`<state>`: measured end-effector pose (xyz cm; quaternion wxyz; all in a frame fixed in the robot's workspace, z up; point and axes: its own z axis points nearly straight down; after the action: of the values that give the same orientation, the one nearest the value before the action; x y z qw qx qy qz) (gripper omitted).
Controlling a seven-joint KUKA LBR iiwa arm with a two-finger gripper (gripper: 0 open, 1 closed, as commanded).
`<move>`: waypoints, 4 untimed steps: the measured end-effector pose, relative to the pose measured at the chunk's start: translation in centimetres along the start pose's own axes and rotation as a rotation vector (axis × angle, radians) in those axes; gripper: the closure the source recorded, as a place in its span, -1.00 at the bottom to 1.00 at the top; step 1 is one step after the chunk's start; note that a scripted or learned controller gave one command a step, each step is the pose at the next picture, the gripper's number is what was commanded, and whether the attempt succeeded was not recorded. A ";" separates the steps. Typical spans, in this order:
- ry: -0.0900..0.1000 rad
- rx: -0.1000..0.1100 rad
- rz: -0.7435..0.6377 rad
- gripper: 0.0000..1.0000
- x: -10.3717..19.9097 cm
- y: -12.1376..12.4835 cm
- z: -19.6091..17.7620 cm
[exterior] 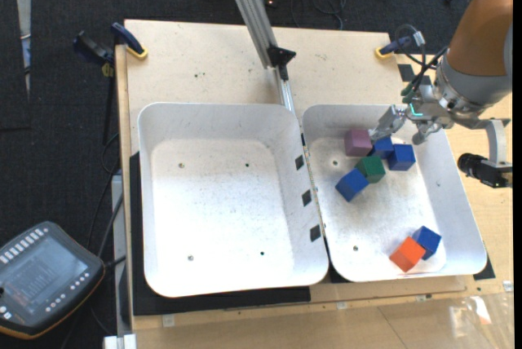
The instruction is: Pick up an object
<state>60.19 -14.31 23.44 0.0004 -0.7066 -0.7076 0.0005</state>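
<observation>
The right bin (457, 201) holds several small cubes. A purple cube (357, 142), a green cube (373, 168) and two blue cubes (352, 184) (400, 156) cluster near its far middle. An orange cube (407, 254) and another blue cube (426, 240) lie at its near right corner. My gripper (404, 130) hangs over the bin's far right part, just above the blue cube beside the purple one. Its fingers (385, 125) are spread open, with nothing between them.
The left bin (163, 176) stands beside the right one, sharing a raised middle wall. A slanted metal rail (253, 5) crosses the back of the bench. Clamps sit at the bench's far corners. A teach pendant (41, 278) lies at the lower left.
</observation>
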 end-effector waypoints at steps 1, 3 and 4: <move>0.001 0.004 0.002 -1.00 0.5 -1.0 5.1; 0.000 -0.004 0.001 -1.00 0.2 -0.9 12.3; 0.000 -0.003 0.002 1.00 0.2 -0.9 11.5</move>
<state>59.27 -14.10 11.97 -0.0007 -0.7075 -0.7067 -0.0007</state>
